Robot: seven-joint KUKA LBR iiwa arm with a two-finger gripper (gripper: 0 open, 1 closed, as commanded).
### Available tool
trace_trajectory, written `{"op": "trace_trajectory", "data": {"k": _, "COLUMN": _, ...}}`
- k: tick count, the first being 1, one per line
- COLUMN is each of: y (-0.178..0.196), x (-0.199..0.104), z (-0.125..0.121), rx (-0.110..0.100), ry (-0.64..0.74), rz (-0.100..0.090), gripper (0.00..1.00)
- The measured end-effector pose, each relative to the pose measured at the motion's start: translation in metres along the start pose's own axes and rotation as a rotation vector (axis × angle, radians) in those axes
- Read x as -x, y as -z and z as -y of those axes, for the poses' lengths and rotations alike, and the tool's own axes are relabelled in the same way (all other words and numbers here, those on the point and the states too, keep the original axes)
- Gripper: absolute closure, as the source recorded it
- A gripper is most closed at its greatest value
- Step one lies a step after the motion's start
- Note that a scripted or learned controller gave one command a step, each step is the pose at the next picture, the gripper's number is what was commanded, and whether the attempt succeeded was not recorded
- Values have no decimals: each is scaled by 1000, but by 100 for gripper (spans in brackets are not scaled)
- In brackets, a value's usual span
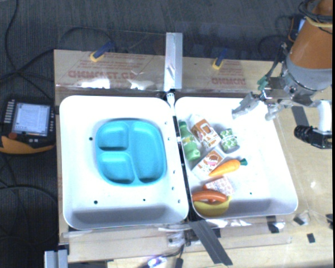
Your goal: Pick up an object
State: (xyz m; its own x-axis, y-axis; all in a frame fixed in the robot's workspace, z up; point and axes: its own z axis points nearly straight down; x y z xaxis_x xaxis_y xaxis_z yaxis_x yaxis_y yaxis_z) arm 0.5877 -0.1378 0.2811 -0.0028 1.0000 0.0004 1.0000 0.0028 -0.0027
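Along the right bin's [279,166] left side, toy foods cluster: a carrot [224,167], small cartons [204,132], a hot dog [211,197]. Above its upper right corner, the gripper [255,108] hovers, fingers apart, holding nothing. A blue tray [129,151] fills the left bin [78,149].

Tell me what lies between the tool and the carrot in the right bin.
In the camera view, bare white bin floor separates the tool from the carrot; the green-and-white packet sits just left of that line.

the arm [311,43] reaches in from the right, hand [257,106] open and empty
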Motion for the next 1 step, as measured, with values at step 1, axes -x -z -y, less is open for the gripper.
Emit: {"op": "trace_trajectory", "data": {"k": 1, "y": -94, "x": 26, "z": 93, "rx": -2, "ry": 108, "rz": -1, "gripper": 0}}
